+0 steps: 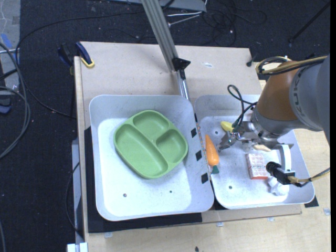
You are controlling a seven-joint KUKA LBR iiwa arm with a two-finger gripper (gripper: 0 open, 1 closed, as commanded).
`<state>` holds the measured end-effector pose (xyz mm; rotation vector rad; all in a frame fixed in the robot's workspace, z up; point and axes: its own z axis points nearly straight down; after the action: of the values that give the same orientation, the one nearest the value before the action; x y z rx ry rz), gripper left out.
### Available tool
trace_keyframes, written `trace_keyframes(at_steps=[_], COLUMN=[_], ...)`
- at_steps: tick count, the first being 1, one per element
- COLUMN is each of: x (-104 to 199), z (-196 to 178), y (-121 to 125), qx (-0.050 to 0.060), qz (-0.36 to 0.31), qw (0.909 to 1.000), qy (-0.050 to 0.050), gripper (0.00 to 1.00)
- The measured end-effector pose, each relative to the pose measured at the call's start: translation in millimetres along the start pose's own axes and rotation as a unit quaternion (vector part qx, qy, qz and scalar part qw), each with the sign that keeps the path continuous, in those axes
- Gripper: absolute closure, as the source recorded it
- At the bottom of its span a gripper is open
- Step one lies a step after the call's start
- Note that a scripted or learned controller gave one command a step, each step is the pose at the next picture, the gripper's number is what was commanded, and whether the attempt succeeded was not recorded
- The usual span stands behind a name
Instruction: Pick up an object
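Right bin [294, 196]: claw [229, 139] sits low over its left-centre part, arm coming in from the right, orange band above the wrist. Can't tell if the claw is open or closed; nothing visibly between its tips.

Objects in the right bin:
- carrot [211, 150], orange, lying lengthwise right along the bin's left wall, just left of and below the claw tips, apart from them as far as I can see.
- yellow piece [227, 125], just above the claw, partly hidden by it; can't identify.
- small box [256, 165], red and white, flat on the floor right of the claw. It has print on it, too small to read.
- white item [278, 187] near the lower right corner, partly under a black cable fitting; shape unclear.

Left bin [105, 193]: green divided plate [151, 144], three sections, sits upper-centre, tilted relative to the walls. Bare floor below and left of the plate.

Room: open floor in the right bin's lower left, below the carrot. Carrot is tight to the wall, little clearance on that side. Desk [126, 67] behind both bins is bare wood, with a blue and yellow clamp [85, 55] at its far-left corner.
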<state>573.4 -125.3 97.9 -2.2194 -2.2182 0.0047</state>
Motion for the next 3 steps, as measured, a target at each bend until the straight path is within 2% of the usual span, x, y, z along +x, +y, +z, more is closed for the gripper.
trace_keyframes(at_steps=[1,3], x=[-0.4,9.9], z=[-13.3,-135.2], y=[1.3,6.7], qx=[-0.003,-0.006], qz=[0.001,-0.002], qw=[1.0000,1.0000], qy=[-0.001,-0.001], gripper=[1.00,1.00])
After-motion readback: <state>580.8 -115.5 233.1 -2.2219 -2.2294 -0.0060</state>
